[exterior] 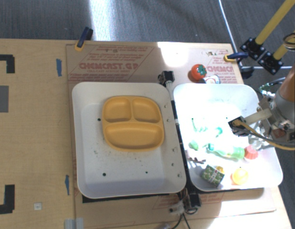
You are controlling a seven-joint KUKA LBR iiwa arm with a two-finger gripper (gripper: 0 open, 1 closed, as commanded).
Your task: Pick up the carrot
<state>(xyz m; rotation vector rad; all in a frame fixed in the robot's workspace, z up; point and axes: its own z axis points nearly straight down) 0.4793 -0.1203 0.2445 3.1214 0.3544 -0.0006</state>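
Observation:
The right bin [262,104] holds several small toys near its front. The closest thing to a carrot is a small orange-red piece [251,152] joined to a long pale green stalk [227,152] that lies flat, pointing left. I cannot be sure it is the carrot, because glare washes out this bin. My gripper [276,129] hangs over the bin's right side, up and to the right of that piece and apart from it. Nothing shows in its grasp.
A green can [212,174] and a yellow toy [239,176] lie by the right bin's front wall, with teal bits [205,128] mid-bin. The left bin [85,142] holds a yellow divided plate [133,122]. A red-orange toy [198,72] sits on the cardboard behind the bins.

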